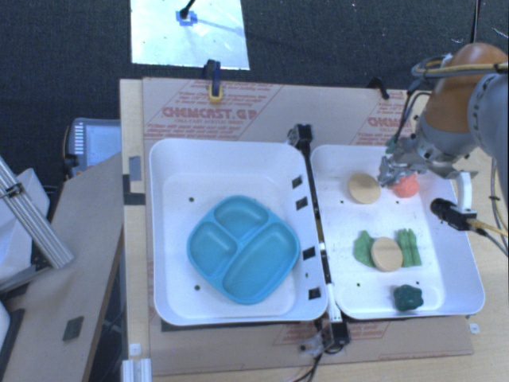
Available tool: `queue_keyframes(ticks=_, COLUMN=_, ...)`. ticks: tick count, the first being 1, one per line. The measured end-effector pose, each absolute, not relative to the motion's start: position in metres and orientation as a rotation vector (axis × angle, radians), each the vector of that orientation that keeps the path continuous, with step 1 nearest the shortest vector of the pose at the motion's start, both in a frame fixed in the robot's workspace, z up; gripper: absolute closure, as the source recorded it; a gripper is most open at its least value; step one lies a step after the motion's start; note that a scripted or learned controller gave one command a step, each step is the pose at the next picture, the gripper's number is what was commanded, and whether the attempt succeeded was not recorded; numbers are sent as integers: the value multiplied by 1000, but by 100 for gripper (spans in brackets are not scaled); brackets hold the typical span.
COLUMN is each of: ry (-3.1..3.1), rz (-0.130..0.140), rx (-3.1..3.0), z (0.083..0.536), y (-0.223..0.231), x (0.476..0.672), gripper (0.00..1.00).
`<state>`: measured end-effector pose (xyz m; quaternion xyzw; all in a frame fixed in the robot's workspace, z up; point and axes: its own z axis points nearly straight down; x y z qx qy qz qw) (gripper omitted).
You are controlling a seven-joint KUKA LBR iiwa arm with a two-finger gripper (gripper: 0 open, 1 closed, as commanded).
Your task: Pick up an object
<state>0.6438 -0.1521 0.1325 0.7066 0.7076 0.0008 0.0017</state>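
Note:
My gripper [391, 176] hangs low over the back of the right bin [465, 293], right next to a salmon-pink object [407, 185] and just right of a tan disc [363, 188]. Nearer the front lie a second tan disc [387, 254] on top of a green leafy piece [364, 247], a green ridged piece [409, 246], and a dark green lump [408, 297]. Whether anything sits between the fingers is hidden by the wrist.
The left bin [175, 173] holds a blue divided plate [242, 247]. A black clip divider [306, 189] runs between the bins. A black cable fitting [450, 212] hangs over the right bin's right side. Cardboard lies under both bins.

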Motion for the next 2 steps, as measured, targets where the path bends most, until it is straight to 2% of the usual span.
queue_keyframes(ticks=2, ry=2223, rz=5, rx=2213, z=212, y=-149, x=648, gripper=100)
